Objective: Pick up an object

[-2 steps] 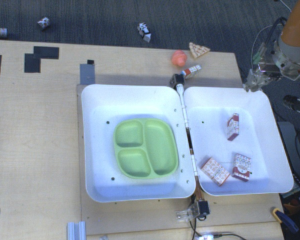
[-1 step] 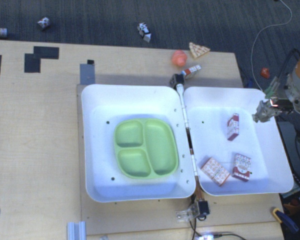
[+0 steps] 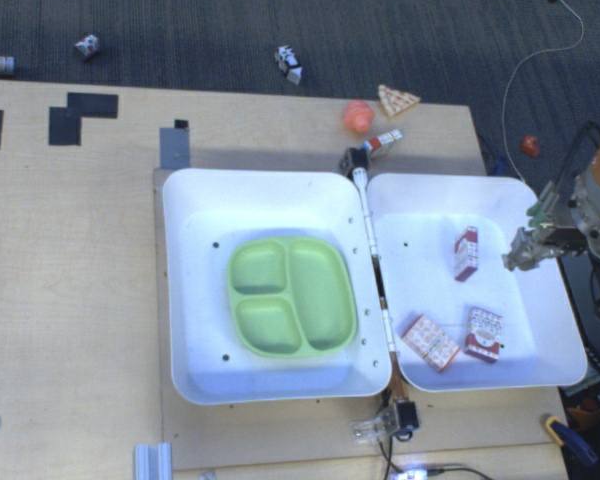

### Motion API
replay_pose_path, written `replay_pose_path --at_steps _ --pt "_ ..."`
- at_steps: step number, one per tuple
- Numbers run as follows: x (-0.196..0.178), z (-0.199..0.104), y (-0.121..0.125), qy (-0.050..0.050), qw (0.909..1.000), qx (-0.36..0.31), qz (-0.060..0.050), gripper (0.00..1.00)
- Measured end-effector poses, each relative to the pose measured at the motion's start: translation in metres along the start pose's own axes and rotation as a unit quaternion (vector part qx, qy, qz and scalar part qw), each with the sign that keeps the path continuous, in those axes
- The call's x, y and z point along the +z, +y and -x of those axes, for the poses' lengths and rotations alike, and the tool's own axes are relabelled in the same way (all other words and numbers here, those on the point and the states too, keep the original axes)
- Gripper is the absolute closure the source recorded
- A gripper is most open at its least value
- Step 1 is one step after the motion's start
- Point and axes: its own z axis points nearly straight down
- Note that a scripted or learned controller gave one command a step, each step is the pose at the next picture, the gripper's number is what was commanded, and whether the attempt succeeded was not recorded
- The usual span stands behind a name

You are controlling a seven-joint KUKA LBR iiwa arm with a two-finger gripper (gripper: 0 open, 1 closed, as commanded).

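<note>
Across the left bin (image 3: 180,268) lies a green tray (image 3: 292,297). Toward the right bin's (image 3: 550,373) front edge sit three small cartons (image 3: 466,252), none lifted yet. At its right rim hovers my pincer (image 3: 525,250), grasp unreadable; picking remains undone.

A robotics lab: plywood bench (image 3: 70,268) with two white bins (image 3: 195,268); carpet floor (image 3: 230,18); loose cable (image 3: 540,58).
</note>
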Motion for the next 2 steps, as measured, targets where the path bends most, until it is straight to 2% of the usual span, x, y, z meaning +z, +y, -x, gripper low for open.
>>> replay_pose_path --at_steps 1,2 --pt "0.021 -0.037 -0.021 0.0 1.0 -0.001 0.0 1.0" --pt "-0.004 -0.099 -0.02 0.001 1.0 -0.001 0.0 1.0"
